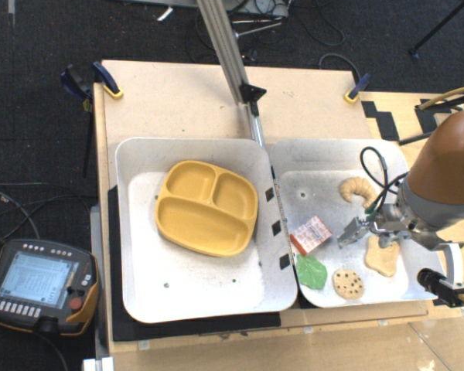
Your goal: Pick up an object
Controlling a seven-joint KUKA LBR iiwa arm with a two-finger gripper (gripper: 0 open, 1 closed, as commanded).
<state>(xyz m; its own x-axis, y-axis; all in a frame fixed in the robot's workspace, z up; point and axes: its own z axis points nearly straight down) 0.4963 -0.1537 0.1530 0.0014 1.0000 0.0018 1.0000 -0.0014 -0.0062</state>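
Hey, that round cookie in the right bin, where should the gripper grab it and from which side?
Grip the cookie across its rim, coming straight down. It lies flat, so only the edges offer purchase. The leaf sits close on one side and the bin wall on another, so probably place the fingers along the freer diagonal.

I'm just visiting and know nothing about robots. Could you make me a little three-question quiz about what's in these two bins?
1. True or false: the yellow divided plate lies in the left bin.
2. Which item lies nearest the green leaf-shaped piece? A. croissant B. cookie C. plate
3. Fill in: the gripper hovers over the ___ bin.

Key: 1 true; 2 B; 3 right.
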